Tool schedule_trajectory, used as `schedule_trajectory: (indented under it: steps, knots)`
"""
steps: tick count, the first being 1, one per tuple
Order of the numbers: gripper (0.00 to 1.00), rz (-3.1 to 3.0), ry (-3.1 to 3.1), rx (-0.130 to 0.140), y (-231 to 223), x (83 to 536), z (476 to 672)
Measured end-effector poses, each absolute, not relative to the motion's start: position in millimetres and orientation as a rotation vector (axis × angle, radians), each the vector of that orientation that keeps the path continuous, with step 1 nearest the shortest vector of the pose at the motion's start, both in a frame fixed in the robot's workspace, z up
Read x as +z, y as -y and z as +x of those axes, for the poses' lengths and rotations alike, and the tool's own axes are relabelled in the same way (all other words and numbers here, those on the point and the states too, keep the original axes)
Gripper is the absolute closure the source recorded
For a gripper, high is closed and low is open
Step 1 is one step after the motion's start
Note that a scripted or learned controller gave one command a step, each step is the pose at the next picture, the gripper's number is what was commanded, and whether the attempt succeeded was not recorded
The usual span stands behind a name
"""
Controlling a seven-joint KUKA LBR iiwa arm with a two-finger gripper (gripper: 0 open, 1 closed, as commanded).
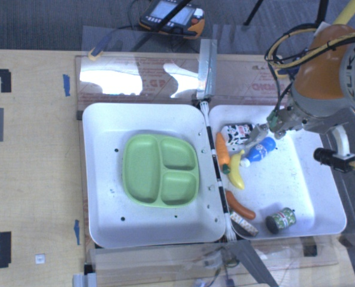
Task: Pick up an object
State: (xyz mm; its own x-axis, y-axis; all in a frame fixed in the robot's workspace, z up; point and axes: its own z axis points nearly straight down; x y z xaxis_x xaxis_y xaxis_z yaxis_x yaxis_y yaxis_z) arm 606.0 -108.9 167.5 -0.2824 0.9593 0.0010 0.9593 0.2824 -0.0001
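In the camera view, two white bins are seen side by side: the left bin (pixel 99 178) carries a green divided plate (pixel 161 170), and the right bin (pixel 321 211) carries the loose items. The gripper (pixel 266 133) is lowered over the upper part of the right bin, just beside a blue bottle (pixel 261 150); whether anything is gripped cannot be told, since the tip is small and blurred against the clutter. Nothing is visibly lifted, so the pick is judged as not yet done: a grasp must be secured and the item raised clear of the bin. The blue bottle, taken as the likely target, lies flat near the bin's upper middle, its long axis running diagonally from upper right to lower left; which end carries the cap cannot be told. Close by lie a black-and-white patterned item (pixel 237 134), a carrot (pixel 222 150) and a banana (pixel 236 171); a green can (pixel 281 219) lies well apart, near the lower edge.
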Motion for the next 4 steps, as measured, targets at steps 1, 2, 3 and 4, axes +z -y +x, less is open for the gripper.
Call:
schedule_trajectory:
  steps: [1,2,3,4]
  knots:
    - [0.0,-1.685,2.664,-0.006,111,100,577.7]
    - [0.0,-1.478,2.776,-0.003,74,185,539.8]
    - [0.0,-1.463,2.78,-0.002,109,128,544.9]
    - [0.0,-0.721,3.063,-0.004,99,88,553.7]
